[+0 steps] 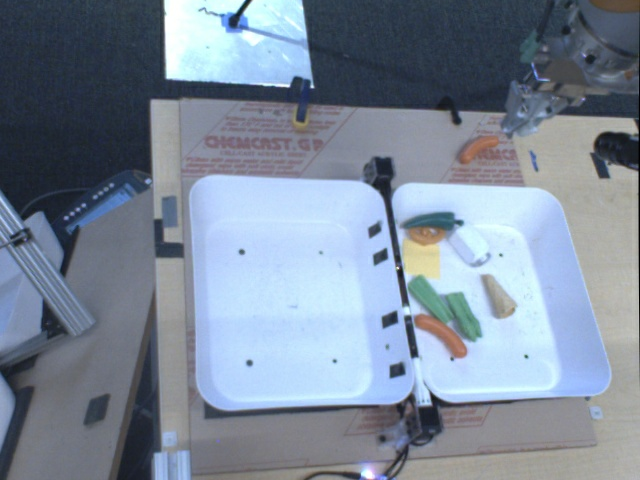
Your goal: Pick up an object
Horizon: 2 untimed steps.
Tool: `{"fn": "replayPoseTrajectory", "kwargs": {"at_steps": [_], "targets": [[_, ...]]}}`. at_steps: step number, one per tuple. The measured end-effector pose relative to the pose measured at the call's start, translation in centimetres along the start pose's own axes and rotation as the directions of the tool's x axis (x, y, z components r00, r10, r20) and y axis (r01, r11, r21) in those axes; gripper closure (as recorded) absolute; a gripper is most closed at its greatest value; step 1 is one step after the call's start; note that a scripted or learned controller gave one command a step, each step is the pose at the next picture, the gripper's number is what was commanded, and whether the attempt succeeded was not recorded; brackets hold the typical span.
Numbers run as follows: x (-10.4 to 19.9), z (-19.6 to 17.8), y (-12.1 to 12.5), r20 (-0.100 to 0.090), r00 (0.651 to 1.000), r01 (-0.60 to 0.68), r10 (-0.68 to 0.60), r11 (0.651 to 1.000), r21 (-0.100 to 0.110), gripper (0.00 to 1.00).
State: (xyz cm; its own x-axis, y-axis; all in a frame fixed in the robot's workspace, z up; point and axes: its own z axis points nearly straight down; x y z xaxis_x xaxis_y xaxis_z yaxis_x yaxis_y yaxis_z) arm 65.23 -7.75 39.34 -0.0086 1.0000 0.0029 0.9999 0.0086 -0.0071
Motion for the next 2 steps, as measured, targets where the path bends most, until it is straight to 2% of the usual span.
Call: {"fn": "replayPoseTrajectory", "kwargs": {"at_steps": [1,2], "targets": [[8.6,12.0,1.7,-0.001,1.0,0.003,-0.003,1.0,0.002,1.0],[12.7,13.3,1.8,0.001,1.0,0.0,0.0,1.0,-0.007,1.0]]}}
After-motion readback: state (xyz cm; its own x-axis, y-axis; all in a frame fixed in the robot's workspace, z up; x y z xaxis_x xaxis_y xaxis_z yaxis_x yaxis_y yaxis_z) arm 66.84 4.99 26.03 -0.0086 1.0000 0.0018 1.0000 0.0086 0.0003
